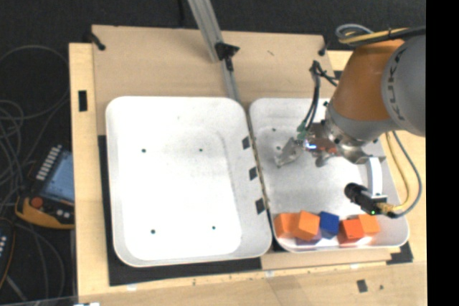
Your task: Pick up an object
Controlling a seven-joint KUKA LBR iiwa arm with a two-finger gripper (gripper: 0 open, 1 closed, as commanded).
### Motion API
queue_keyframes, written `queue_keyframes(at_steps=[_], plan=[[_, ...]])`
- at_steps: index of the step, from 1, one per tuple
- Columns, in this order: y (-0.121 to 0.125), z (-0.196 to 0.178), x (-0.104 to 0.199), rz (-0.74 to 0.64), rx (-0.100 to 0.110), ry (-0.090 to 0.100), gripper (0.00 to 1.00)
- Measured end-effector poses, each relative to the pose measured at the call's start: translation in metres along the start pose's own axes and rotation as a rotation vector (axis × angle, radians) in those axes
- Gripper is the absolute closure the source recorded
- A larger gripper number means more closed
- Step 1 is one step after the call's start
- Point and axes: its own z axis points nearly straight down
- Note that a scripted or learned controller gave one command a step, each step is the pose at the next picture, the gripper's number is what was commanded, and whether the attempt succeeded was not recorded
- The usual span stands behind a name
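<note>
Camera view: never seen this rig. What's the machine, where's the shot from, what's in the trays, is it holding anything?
The picture comes from one fixed camera above the bench, looking down at a slant. The machine is a robot arm, grey with an orange band, reaching in from the right. At its end is a small two-finger gripper, which sits low over the right bin. I see nothing between its fingers, and whether they are open or shut is too blurred to tell. Two shallow white bins lie side by side. Along the right bin's near edge sit three orange blocks and a blue block in a row, apart from the gripper. The left bin shows a few small dark dots.
</note>
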Motion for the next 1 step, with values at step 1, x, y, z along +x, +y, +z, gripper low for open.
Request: queue_keyframes(at_steps=[1], plan=[[-0.0462,-0.0745,0.0398,-0.008,-0.016,0.001,0.00]])
